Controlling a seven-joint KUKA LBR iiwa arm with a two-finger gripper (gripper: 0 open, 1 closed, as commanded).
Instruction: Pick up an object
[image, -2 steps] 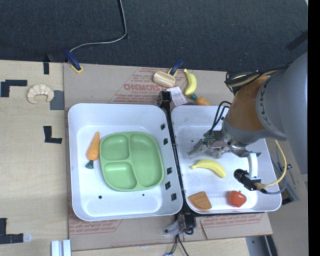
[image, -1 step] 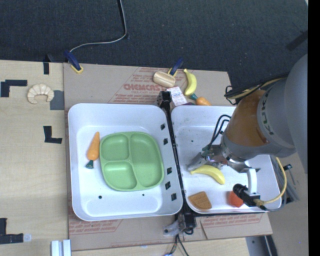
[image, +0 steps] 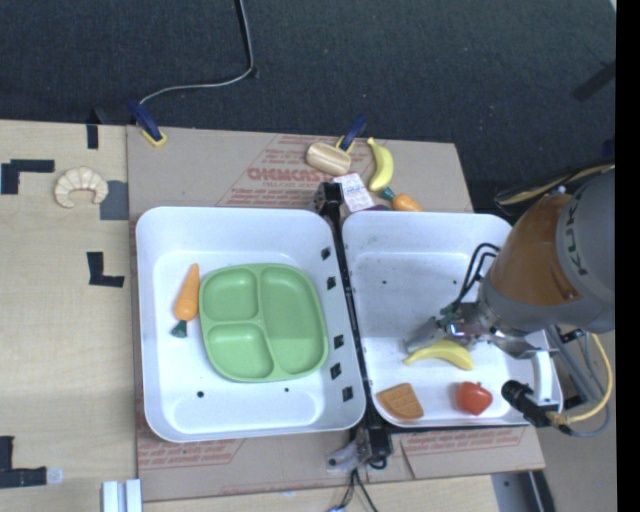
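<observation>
In the right-hand shallow white bin, my two-finger pincer hangs low over a curved yellow toy banana, my grey arm with its orange band reaching in from the right. Whether my pincer is spread or pressed together I cannot tell; the tip is too small and dark to read, and nothing shows clamped in it. The banana lies on the bin floor just below and beside the tip, close enough that the two may be touching, its curve running left to right. To take it well, I judge I should settle squarely over the fruit's thick middle, straddle it across its narrow width and come straight down before closing, since a glancing touch could roll it aside. Nearer the front wall of the same bin sit a tan toast-like wedge and a small red tomato-like toy, both apart from the banana. Farther off, the left bin holds a green divided plastic plate with an orange toy carrot beside it.
</observation>
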